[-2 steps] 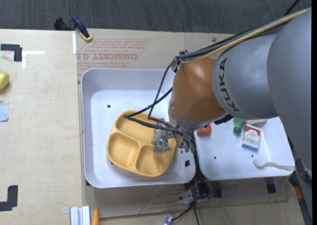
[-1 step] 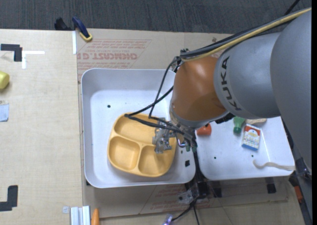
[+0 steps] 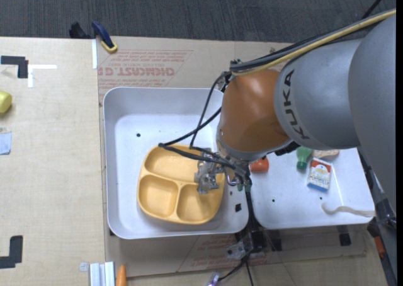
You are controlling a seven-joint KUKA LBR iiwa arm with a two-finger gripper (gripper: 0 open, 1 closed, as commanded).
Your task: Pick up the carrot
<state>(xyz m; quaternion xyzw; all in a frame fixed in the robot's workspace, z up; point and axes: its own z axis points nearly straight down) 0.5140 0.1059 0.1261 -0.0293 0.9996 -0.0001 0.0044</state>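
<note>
End effector (image 3: 211,176) hovering at the right rim of the yellow divided tray (image 3: 165,185) in the left bin (image 3: 126,121).

Just right of the tray, past the bin wall, a small orange-red thing (image 3: 259,165) with green beside it peeks from under the orange wrist band; I judge this the carrot, lying in the right bin (image 3: 289,206), close to the end effector's right. Its long axis is hidden by the arm. Whether the tool is spread or closed cannot be told. A small carton (image 3: 320,175) sits further right.
</note>
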